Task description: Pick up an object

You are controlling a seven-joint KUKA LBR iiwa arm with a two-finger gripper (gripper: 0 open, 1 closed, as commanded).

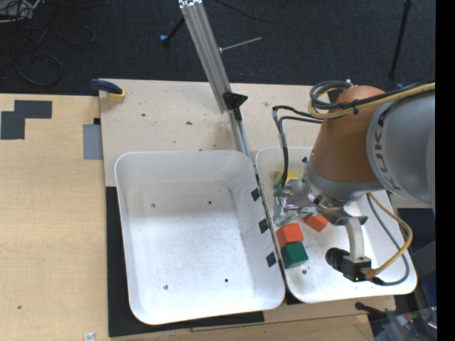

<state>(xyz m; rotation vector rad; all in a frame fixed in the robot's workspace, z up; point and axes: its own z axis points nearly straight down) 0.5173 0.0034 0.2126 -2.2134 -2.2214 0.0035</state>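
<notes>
The arm's orange band (348, 137) looms nearest; its gripper (293, 203) hangs over the red block (288, 234) and green block (294, 253), finger state unclear, nothing lifted yet.

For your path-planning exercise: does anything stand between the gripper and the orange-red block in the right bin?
Nothing visible does. The gripper hangs just above the orange-red block; the green block touches its near side.
</notes>
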